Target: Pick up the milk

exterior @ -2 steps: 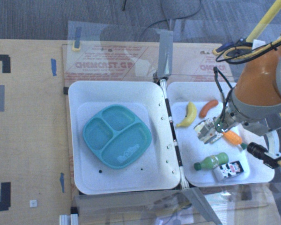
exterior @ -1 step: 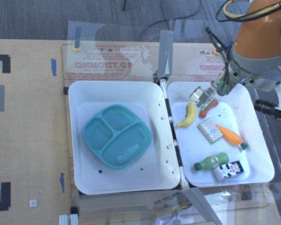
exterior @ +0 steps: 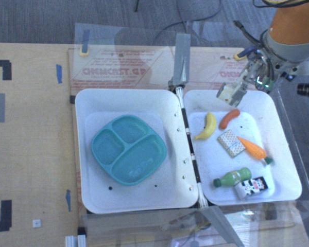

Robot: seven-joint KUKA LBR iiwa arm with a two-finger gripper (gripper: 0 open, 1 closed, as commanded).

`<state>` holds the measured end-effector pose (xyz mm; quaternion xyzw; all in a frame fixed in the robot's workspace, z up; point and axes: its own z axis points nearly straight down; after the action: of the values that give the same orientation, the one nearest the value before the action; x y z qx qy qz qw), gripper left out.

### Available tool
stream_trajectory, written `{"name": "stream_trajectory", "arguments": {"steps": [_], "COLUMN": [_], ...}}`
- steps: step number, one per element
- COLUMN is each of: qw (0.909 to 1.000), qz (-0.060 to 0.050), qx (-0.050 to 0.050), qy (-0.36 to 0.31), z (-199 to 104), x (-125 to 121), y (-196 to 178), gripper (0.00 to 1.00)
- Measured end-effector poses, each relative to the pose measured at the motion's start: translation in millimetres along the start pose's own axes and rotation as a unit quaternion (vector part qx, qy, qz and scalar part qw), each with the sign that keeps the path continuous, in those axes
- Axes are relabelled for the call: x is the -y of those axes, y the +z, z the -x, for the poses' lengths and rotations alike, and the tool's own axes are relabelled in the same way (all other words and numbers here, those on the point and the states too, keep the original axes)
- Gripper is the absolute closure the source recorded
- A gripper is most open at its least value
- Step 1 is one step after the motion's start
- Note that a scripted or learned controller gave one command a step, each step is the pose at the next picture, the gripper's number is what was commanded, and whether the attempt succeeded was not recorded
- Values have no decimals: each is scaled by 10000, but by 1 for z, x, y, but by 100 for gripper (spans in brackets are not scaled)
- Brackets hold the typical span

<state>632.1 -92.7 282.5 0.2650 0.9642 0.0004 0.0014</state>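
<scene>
Two white bins (exterior: pixel 129 99) side by side. Left one: a single teal plate (exterior: pixel 129 148) (three compartments). Right one, six items: one banana (exterior: pixel 208 126), one sausage (exterior: pixel 229 118), one carrot (exterior: pixel 254 148), one checkered packet (exterior: pixel 230 142), possibly a cracker, one green bottle (exterior: pixel 232 177), one milk (exterior: pixel 252 186).

plate (exterior: pixel 129 149) in left bin (exterior: pixel 87 189) (milk (exterior: pixel 252 187) right)

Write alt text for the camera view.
The grey and orange arm's tool hovers over the right white bin's far edge, away from the small black-and-white milk carton at its near end; the left white bin holds a teal divided plate.
</scene>
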Motion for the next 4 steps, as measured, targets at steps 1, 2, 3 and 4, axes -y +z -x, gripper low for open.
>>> {"name": "stream_trajectory", "arguments": {"steps": [1, 2, 3, 4], "qw": [9997, 9994, 9993, 9919], "qz": [-1, -2, 1, -1], "qx": [3, -11, 5, -19], "qy": [-253, -356, -370, -1274], "z": [27, -8, -7, -54], "x": [-9, -56, -58, -119], "y": [-34, -151, -159, -150], "gripper": [100, 100, 100, 100]}}
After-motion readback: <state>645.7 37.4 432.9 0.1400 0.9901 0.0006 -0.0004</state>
